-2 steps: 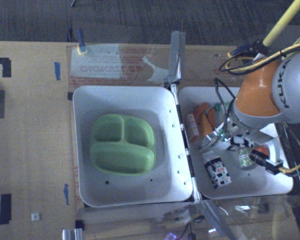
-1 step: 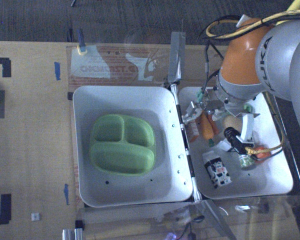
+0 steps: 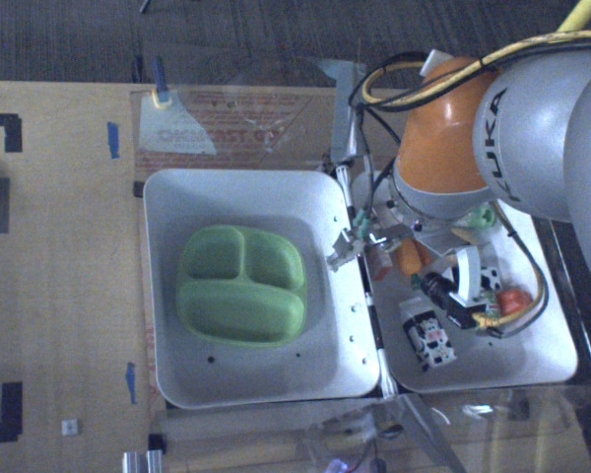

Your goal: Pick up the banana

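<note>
1. Camera view: arm (image 3: 532,116) hangs low over right bin (image 3: 557,358), hiding clutter.
2. I can't spot the banana, likely under the arm.
3. Tool state: can't tell.
4. Green tray (image 3: 241,284) sits in left bin (image 3: 167,215).

Wooden bench (image 3: 59,294); two white bins (image 3: 236,190)

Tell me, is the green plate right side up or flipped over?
Flipped over: the green divided plastic plate in the left white bin shows bulging compartments.
</note>
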